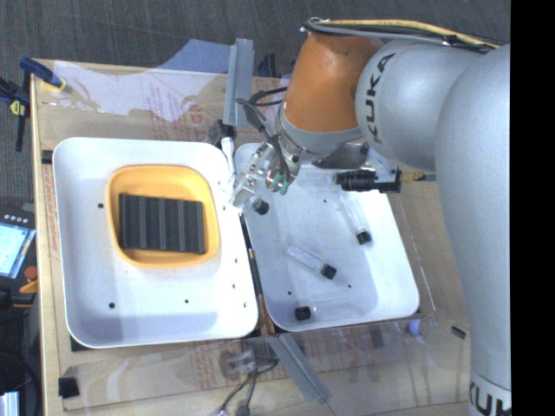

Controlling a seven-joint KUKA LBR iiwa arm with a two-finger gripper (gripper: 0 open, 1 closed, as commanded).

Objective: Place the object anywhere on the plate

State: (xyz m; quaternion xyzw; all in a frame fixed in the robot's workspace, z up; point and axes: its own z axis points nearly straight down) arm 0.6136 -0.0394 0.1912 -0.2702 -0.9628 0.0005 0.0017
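Tool (251, 185) sits at the top-left corner of the right bin (395, 276), tight against the divider between bins; can't tell if it grips anything. Plate (165, 211) is yellow with a dark ribbed insert, centred in the left bin (78, 302), white margin all round. Three clear vials with black caps lie in the right bin: one (356, 224) right of centre, one (312, 262) mid-floor, one (312, 312) near the front edge. Arm (408, 102) covers that bin's back edge.

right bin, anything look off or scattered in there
Yes: in the right bin, two clear tubes lie flat at different angles and a small black piece sits loose near the front. Nothing looks spilled or broken.
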